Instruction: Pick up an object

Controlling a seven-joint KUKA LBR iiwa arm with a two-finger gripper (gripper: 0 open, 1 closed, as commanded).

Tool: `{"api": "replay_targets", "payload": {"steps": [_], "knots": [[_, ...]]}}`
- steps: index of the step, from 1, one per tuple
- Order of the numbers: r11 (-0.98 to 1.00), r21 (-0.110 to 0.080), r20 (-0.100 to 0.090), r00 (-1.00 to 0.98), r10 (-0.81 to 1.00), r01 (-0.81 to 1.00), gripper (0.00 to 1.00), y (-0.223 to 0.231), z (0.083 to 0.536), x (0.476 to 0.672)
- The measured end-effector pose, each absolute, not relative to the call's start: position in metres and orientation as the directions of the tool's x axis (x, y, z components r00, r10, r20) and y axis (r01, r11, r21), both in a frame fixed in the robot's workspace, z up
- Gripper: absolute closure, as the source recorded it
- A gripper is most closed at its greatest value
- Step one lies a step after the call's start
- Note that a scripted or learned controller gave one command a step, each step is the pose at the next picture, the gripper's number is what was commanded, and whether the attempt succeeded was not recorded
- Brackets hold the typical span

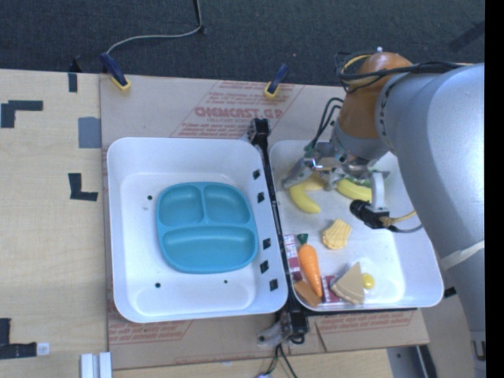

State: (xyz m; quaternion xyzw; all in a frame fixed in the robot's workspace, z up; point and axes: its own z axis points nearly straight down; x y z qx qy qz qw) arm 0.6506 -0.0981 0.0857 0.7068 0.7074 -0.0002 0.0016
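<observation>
We see the jaws lowered over two bananas (305, 198); a carrot (309, 267) lies well below them.

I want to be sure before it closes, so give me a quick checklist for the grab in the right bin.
1. Gripper over the right bin: ok.
2. Target nearby: ok, a banana lies just below it.
3. Banana between the jaws: cannot tell.
4. Second banana close beside, may get in the way: not ok.
5. Carrot and corn piece apart from the gripper: ok.
</observation>
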Motion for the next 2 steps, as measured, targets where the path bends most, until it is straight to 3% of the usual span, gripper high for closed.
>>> {"api": "replay_targets", "payload": {"steps": [1,2], "knots": [[0.001,0.002,-0.004,-0.001,1.000,1.000,1.00,-0.098,0.096,0.651],[0.002,-0.001,0.000,-0.002,1.000,1.000,1.00,-0.048,0.184,0.599]]}}
